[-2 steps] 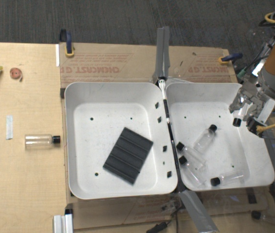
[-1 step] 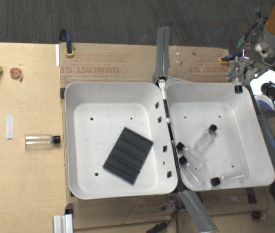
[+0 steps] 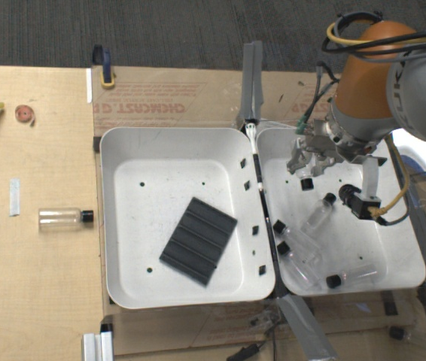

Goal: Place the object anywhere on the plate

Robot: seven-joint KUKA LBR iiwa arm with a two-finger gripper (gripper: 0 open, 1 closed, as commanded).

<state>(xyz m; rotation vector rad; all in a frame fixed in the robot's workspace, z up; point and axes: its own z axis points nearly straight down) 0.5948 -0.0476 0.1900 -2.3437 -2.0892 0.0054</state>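
Gripper (image 3: 304,173) hangs over right bin (image 3: 405,273), finger state indeterminable; it should centre on a clear bottle (image 3: 314,220) w/ vertical approach before carrying to the dark ribbed plate (image 3: 199,241).

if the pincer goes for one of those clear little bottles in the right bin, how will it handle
Probably light: the clear bottle looks like thin, see-through plastic. It lies on its side in the right bin, so a nudge would likely roll it. Its smooth round body may slip between fingers.
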